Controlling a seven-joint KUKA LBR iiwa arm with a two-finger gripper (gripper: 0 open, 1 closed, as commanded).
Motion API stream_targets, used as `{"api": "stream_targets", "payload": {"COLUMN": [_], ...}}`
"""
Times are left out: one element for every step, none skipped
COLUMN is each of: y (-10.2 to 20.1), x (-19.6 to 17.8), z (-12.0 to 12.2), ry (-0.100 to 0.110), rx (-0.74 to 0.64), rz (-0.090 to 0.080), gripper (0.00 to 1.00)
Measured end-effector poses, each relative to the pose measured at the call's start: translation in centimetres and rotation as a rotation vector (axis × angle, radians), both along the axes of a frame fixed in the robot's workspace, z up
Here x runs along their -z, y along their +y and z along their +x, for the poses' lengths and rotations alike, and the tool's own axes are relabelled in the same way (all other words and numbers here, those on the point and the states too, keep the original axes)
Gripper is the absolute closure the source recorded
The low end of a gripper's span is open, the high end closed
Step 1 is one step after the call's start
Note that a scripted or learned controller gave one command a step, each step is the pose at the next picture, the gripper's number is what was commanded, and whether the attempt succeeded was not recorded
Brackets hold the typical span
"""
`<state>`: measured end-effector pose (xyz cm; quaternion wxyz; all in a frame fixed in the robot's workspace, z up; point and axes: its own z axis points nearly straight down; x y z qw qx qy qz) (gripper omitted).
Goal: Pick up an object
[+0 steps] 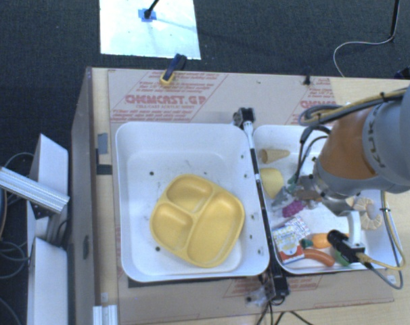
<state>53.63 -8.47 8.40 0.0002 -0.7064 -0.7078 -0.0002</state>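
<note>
In the right bin (pixel 286 135), the arm (pixel 367 147) reaches in from the right, orange band above the wrist, with the gripper (pixel 301 196) low over the bin's middle. Whether the gripper is open, closed or clamped on anything: cannot tell, the wrist hides that part. Nothing can be seen held.

Right bin contents: a cone (pixel 274 156) lies near the back wall by the divider; a pale yellow lump (pixel 271 180) sits just in front of it, close beside the gripper. A small purple piece (pixel 294 207) lies just below the gripper. Near the front wall: a printed packet (pixel 290 235), a small orange piece (pixel 320 240) and a red sausage-shaped piece (pixel 318 255), all close together. A pale ring (pixel 369 213) lies toward the right side, partly behind the arm.

Left bin (pixel 144 141): one yellow divided plate (pixel 197 219), three compartments, lying flat toward the front right.
</note>
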Motion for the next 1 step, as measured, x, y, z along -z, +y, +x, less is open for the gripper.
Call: {"api": "stream_targets", "payload": {"y": [-0.04], "x": [-1.15], "z": [0.19], "ry": [-0.006], "rx": [0.000], "rz": [-0.001], "gripper": [1.00]}}
